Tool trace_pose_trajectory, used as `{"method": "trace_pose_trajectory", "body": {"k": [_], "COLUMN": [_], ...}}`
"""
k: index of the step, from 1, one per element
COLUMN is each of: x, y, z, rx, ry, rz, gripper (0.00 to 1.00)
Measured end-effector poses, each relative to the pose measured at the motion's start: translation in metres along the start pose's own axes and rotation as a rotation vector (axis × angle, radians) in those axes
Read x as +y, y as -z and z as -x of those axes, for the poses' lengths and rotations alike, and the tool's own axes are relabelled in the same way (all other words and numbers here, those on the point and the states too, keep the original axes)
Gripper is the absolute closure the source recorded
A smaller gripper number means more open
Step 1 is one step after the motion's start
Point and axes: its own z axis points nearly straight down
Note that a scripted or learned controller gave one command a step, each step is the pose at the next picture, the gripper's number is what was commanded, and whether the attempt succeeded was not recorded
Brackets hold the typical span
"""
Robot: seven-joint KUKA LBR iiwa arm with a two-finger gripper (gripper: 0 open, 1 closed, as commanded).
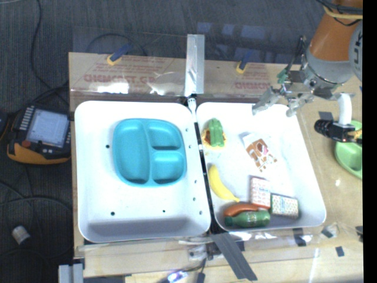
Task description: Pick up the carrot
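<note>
pincer (275, 106) | fingers spread wide | holds nothing | above right bin (306, 158)

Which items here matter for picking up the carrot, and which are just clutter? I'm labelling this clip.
For the job:
carrot, lying at the right bin's near edge
end effector, above that bin's far edge

Lying about:
banana
green vegetable
blue divided plate
small cartons
</note>
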Motion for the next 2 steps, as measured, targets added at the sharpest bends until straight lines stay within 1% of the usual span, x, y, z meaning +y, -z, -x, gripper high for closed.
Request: {"method": "trace_pose_trajectory", "body": {"k": [1,2], "x": [0.0,-0.029], "y": [-0.084,-0.144], "z": [0.002,-0.022], "rx": [-0.002,-0.006], "ry": [0.043,-0.205], "rz": [-0.001,0.028], "gripper": [0.0,0.0]}}
